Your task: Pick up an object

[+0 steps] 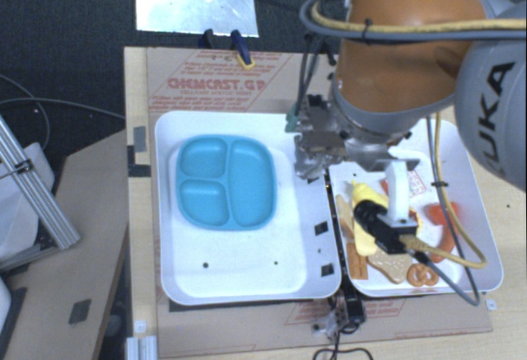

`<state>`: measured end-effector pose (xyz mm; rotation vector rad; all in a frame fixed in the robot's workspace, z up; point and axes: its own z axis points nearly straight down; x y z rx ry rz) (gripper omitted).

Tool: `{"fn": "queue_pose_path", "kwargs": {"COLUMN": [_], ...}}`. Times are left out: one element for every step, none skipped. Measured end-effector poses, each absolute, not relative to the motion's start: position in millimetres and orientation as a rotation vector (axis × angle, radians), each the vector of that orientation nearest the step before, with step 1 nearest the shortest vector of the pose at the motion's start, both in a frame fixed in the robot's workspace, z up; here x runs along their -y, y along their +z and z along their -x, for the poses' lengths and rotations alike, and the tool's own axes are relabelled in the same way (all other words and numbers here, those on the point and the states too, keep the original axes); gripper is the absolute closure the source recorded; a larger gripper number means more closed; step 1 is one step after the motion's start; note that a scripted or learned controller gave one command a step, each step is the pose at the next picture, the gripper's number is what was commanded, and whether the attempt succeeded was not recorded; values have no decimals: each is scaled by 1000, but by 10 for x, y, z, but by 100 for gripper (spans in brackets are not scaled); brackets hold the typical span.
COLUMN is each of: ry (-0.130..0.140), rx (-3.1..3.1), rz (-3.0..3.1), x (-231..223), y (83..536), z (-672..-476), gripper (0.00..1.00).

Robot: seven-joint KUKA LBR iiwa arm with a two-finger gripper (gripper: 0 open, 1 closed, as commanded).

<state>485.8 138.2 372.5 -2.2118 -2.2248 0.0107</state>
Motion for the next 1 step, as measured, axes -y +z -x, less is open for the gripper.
{"fn": "queue_pose_path", "kwargs": {"ry": [13], "rx": [2220], "rz": [2218], "x": [-1546], "y": [2401], "z": [-5566], "gripper": [100]}}
